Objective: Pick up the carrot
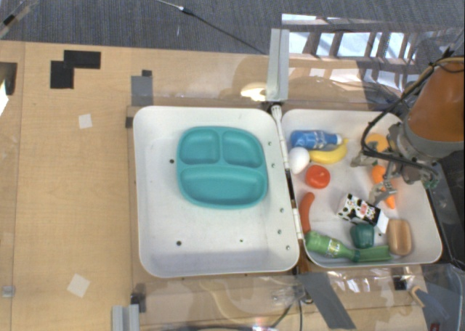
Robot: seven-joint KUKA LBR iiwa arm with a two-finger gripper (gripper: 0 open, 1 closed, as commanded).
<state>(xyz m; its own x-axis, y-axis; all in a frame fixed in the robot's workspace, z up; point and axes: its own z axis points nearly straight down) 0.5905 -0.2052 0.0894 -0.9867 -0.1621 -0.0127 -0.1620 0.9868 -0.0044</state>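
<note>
The carrot (383, 186) lies in the right bin (429, 250), near its right wall, a small orange piece directly under the gripper (386, 183), whose body hides part of it. The fingers straddle it or come very close, but I cannot tell whether they are parted or closed, nor whether the carrot sits between them; orange shows both above and below the fingertips. To do this step well, the fingers should sit across the carrot's narrow width, low enough that the pads meet its sides rather than its top, since a tapered, smooth shape is likely to squirt out of a high pinch. Neighbours crowd the spot: the cow-print box (359, 210) is just to the lower left, the bread roll (399, 236) just below, and an orange fruit (375, 141) sits above, so the descent should be straight down with no sideways sweep. The tomato (317, 176) and banana (328, 153) are well apart to the left and need no care. The lift should then be vertical and slow.
</note>
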